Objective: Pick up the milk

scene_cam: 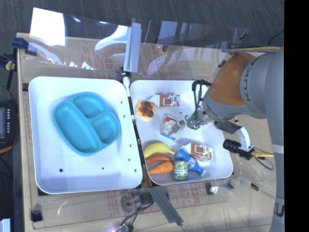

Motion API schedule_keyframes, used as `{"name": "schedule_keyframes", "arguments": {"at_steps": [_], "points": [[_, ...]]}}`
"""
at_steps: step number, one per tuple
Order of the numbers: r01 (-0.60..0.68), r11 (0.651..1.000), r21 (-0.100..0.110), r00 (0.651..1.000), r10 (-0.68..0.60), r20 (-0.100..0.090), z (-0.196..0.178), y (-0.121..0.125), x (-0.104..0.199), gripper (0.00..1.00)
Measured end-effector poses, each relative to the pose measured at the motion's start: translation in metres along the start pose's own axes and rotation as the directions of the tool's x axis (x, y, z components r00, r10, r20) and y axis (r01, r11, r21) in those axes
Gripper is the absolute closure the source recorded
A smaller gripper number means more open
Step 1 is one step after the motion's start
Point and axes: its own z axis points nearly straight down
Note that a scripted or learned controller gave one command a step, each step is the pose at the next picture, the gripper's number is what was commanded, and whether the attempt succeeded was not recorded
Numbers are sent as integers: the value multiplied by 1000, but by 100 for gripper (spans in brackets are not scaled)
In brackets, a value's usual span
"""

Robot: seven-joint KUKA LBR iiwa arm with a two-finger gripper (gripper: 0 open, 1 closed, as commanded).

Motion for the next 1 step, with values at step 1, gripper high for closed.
{"name": "schedule_keyframes", "arguments": {"at_steps": [1], "points": [[-74,997,-3,997,74,3,31,54,10,0]]}}
